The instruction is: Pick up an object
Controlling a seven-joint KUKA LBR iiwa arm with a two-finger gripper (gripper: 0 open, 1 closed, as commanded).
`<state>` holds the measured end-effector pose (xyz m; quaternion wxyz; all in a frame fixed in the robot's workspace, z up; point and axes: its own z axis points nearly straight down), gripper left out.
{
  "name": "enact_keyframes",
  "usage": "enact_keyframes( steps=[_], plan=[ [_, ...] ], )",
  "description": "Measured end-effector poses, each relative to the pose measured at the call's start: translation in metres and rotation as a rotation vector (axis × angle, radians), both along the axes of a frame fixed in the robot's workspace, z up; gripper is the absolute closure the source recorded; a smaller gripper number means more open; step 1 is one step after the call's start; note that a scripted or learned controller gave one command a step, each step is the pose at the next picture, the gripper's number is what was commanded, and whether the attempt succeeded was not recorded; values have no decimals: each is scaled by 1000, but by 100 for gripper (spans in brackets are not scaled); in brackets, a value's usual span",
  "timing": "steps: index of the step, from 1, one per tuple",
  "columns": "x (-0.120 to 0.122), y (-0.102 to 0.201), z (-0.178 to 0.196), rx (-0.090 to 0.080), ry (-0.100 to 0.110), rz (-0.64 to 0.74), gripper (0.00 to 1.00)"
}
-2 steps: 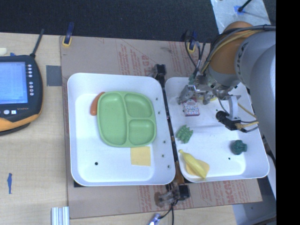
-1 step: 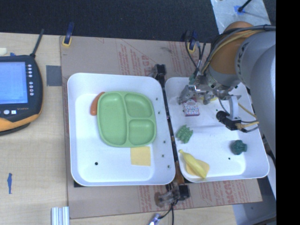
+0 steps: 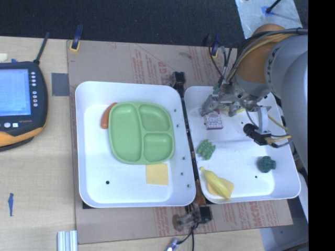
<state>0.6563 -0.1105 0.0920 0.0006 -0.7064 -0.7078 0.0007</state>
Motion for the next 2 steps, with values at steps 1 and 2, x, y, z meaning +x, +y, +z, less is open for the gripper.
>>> enact_keyframes(
  steps=[1,2],
  plan=[
    [0,7,0,1,3,2,0],
    [0,9,0,1,3,3,0]
  ],
)
